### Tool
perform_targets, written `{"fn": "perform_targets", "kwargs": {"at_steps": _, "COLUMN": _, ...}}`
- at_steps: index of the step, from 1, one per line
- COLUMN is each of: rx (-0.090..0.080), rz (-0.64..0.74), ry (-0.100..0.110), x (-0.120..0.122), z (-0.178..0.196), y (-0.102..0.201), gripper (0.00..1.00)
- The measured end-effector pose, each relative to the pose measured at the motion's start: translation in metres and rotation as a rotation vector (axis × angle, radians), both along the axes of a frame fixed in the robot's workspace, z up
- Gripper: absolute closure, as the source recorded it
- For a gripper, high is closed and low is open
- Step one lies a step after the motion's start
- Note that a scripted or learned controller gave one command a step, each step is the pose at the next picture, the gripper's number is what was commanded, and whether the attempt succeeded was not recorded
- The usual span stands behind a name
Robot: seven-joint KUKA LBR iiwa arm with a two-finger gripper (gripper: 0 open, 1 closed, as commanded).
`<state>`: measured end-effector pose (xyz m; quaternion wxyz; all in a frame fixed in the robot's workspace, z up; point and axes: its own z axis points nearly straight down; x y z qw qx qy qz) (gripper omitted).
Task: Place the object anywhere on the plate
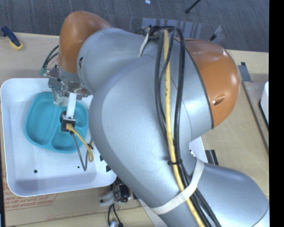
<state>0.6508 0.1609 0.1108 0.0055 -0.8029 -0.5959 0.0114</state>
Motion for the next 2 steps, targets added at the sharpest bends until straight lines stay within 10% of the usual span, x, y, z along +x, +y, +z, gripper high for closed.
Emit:
{"fn": "perform_targets", "kwargs": {"at_steps": 1, "rx": 0.005, "rz": -0.151, "ry": -0.026, "x": 0.0071, "z": 0.1438, "y": 0.0091, "gripper": 1.0}}
{"fn": "perform_targets", "kwargs": {"at_steps": 2, "rx": -0.001, "rz": -0.131, "ry": -0.005, "x": 0.0042, "z": 0.1455, "y": 0.0139, "gripper": 1.0}}
